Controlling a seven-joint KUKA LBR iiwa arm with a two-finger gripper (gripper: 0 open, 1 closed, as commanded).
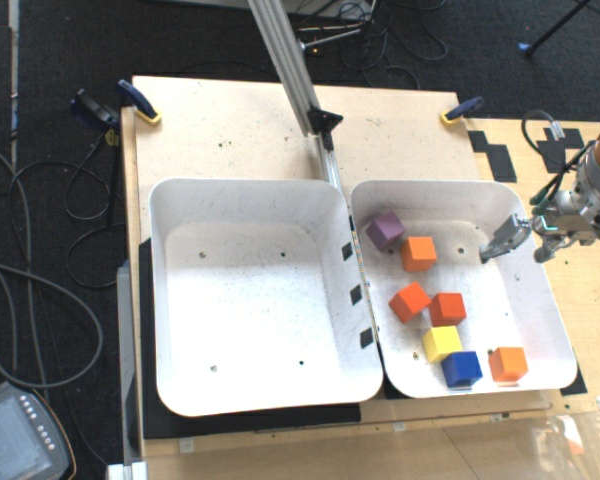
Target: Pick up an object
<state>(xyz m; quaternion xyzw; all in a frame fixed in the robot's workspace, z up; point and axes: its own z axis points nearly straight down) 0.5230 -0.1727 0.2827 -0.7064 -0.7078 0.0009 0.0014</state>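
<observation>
— What lies where, starting from the left?

— The left shallow white plastic bin [180, 268] has only bare floor. In the right white bin [540, 298], a purple cube [385, 230] sits near the far left corner, with an orange cube [418, 253] touching it. Mid-floor lie an orange-red block [410, 301] and a red-orange cube [447, 309]; a yellow cube [441, 343], blue cube [461, 369] and orange cube [508, 364] line the near edge.

— And the tool?

— The grey two-finger gripper [525, 236] hangs over the right edge, fingers spread apart, holding nothing.

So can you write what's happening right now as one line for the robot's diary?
stage: approach | gripper: open, holding nothing, over right bin's right edge | blocks: seven in right bin, nearest orange block | left bin: no blocks
</observation>
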